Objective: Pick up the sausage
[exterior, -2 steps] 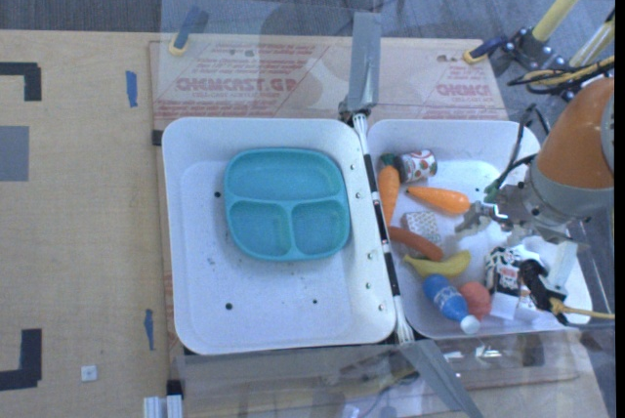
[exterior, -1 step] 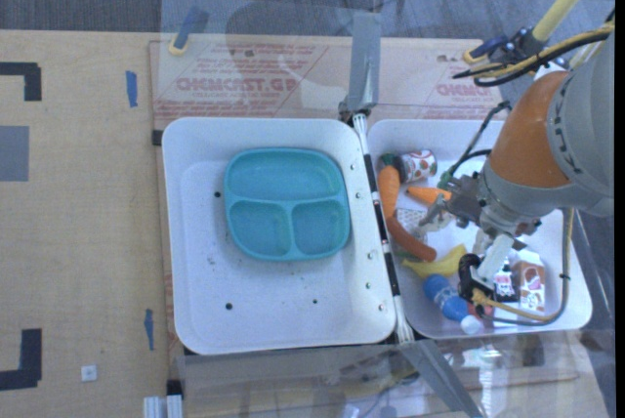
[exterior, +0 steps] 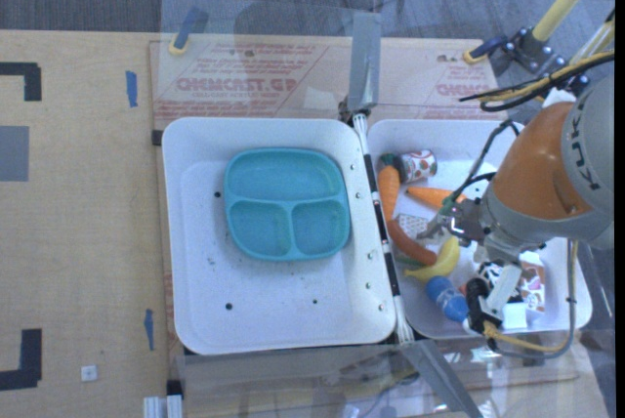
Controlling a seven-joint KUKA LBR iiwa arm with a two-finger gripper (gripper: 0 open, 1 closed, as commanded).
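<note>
The sausage (exterior: 393,207) is a long orange-brown piece lying along the left wall of the right bin (exterior: 576,309), curving from near the top down toward the banana. My gripper (exterior: 435,225) reaches in from the right and sits low over the sausage's lower half, just right of it. From here I cannot tell whether it touches the sausage. The grey wrist and orange band (exterior: 542,174) cover the bin's right part.
Around the sausage lie a small can (exterior: 419,165), an orange carrot piece (exterior: 436,196), a yellow banana (exterior: 443,261), a blue bottle (exterior: 445,298) and a printed carton (exterior: 530,283). The left bin (exterior: 195,299) holds a teal divided plate (exterior: 287,203).
</note>
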